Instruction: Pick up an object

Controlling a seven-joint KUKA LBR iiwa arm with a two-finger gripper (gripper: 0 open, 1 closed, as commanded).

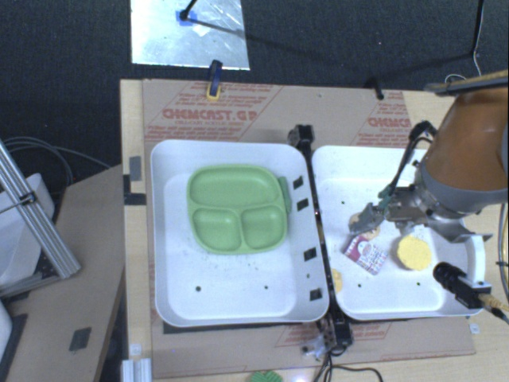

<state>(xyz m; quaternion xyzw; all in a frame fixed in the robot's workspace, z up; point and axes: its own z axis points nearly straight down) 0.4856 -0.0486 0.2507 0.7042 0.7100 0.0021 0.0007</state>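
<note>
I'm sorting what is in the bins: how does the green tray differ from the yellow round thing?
The green tray is large, with three compartments, and lies in the left bin; the yellow round thing is much smaller and plain and lies in the right bin, close beside the gripper. The green tray lies far from the gripper. Both rest flat on white bin floors.

I see two bins (171, 237) of smooth white plastic with a slight sheen. The green tray (237, 208) looks like matt plastic. Under them the worktop (238, 111) reads as printed brown cardboard. The packet (366, 253) looks glossy, the yellow disc (414, 253) spongy and dull. The arm (473, 146) has a satin orange shell.
</note>
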